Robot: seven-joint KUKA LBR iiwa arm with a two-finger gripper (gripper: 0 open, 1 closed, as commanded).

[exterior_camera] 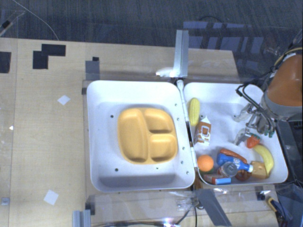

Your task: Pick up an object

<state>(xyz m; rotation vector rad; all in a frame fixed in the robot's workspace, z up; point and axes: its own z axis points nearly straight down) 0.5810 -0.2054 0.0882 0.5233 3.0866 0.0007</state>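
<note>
My gripper [238, 129] hangs over the right part of the right bin [222, 96], below the arm's orange band. Its two fingers stand apart, open, with nothing between them. A small red fruit [254, 141] lies just right of the lower fingertip, touching or nearly touching it. A banana [266, 157] lies beside that fruit. Lower in the bin sit a blue-capped bottle [233, 165], an orange [205, 163] and a brown item [258, 170]. A small white and orange carton [204, 130] and a yellow corn cob [194, 111] lie along the bin's left side.
The left bin [102, 126] holds a yellow divided tray [146, 135]. A metal divider [186, 122] runs between the two bins. A metal post [182, 53] stands behind them. White bin floor shows between the carton and my gripper.
</note>
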